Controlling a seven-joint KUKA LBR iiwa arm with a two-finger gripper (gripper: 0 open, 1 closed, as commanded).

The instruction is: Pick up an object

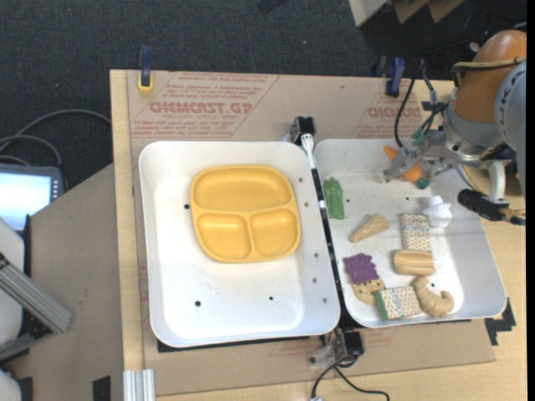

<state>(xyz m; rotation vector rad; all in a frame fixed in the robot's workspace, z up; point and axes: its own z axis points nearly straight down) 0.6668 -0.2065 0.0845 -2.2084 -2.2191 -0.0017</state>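
**Pincer over the upper right bin, by an orange piece**

On the table (251, 98), two white bins are set side by side. In the left bin (167, 249) a yellow divided plate (245, 211) is seen, lying flat in the upper half. In the right bin (476, 266) small items are scattered: a green piece (334, 198) by the left wall, a tan wedge (369, 227), a purple piece (360, 267), a patterned block (414, 230), a bread-like roll (414, 262), a croissant shape (435, 297) and a white lump (437, 213). Near the upper edge of that bin a small orange piece (410, 172) is seen, just under the pincer (410, 167), which is reached in from the right. Whether the pincer is apart or together cannot be told.
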